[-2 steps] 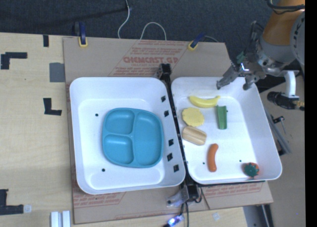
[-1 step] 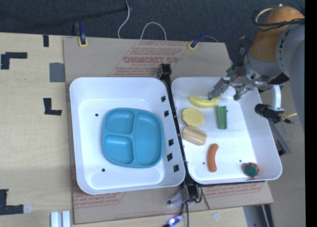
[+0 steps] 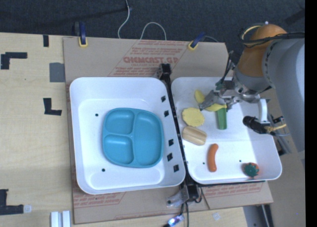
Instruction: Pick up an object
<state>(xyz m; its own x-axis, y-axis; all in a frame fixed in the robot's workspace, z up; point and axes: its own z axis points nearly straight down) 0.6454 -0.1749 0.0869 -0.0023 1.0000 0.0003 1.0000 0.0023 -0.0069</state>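
While the arm reaches into the right bin, the step in hand appears to be the approach to a grasp; nothing is seen lifted. Left to right: the left bin holds a blue divided plate. The right bin holds a yellow round piece, a tan bread roll, a yellow piece, an orange sausage, a green cylinder and a small red-green item. The end effector sits just above the green cylinder; whether it is open or closed cannot be told. The next move likely calls for a confirmed closure, then a vertical lift

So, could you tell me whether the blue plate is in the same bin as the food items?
No, the blue plate lies alone in the left bin.
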